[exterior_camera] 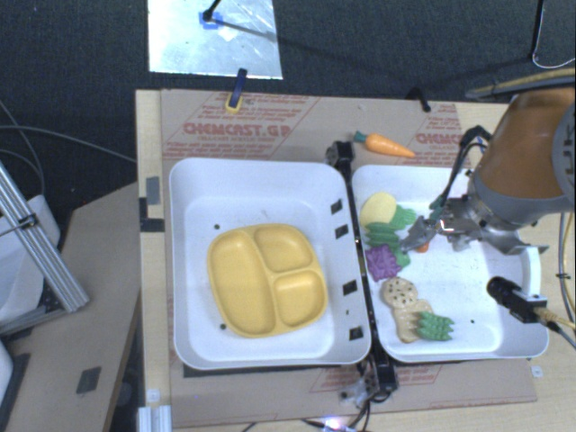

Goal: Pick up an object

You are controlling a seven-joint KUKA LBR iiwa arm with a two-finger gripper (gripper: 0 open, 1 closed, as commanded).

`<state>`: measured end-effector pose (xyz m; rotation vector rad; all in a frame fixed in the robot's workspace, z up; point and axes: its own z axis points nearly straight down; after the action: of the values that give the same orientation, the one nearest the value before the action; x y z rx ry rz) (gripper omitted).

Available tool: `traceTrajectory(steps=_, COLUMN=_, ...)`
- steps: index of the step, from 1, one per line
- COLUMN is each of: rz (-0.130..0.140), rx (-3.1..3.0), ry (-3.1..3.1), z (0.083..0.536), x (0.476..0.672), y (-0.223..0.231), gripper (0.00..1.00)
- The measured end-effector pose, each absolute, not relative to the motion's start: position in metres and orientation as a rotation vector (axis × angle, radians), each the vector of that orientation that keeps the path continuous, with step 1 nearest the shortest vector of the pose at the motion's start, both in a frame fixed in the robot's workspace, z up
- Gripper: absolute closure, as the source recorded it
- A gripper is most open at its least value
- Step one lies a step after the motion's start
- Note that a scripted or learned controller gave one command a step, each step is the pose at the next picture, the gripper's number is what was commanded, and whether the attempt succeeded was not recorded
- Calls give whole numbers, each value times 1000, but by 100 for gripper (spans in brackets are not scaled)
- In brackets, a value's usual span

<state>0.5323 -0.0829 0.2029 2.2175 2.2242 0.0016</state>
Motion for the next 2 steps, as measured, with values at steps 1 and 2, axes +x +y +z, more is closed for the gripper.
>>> traceTrajectory(steps=1, rz=0, rx=2227, ry=2220, z=80, x=512, y=-102, gripper=0)
traceTrajectory(steps=2, rz=1, rx=2222, ry=2216, z=125, x=486, y=-139, gripper=0)
